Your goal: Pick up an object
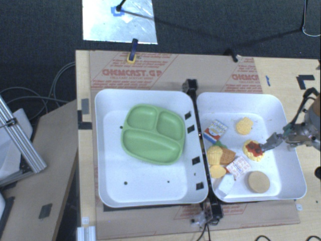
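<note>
The right bin (pixel 281 109) holds several toy foods. Among them are a pale yellow round biscuit (pixel 244 126), a small red, white and blue packet (pixel 215 129), a yellow corn cob (pixel 214 154) and a tan round disc (pixel 259 181). A red-and-yellow item (pixel 253 150) lies near the bin's right side. My gripper (pixel 266 145) comes in low from the right, and its tip is at the right edge of that red-and-yellow item. Nothing is visibly lifted.
The left bin (pixel 108 185) holds a green divided plate (pixel 153 134). A brown piece (pixel 228 156), a yellow piece (pixel 217 171) and a white-and-red packet (pixel 238 166) crowd the right bin's lower left. A black divider (pixel 198 139) runs between the bins.
</note>
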